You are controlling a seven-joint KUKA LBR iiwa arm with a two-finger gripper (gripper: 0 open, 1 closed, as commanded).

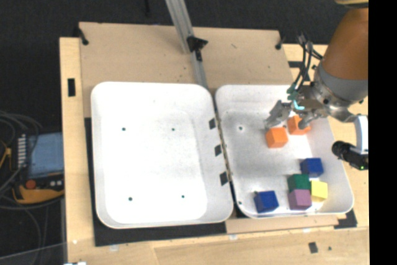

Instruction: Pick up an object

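Orange blocks: one [276, 137] lies free in the right bin [248, 102], a second [298, 125] sits just beside it under the gripper [290, 113]. Gripper fingers are spread (nothing visibly between them). Near the bin's front edge cluster two blue blocks [312, 166] [266, 201], a green [298, 182], a yellow [319, 189] and a purple [299, 198].

7 small blocks [276, 137] lie scattered in the right bin [248, 102].

Gripper [290, 113] above orange blocks [276, 136], right bin [248, 102].
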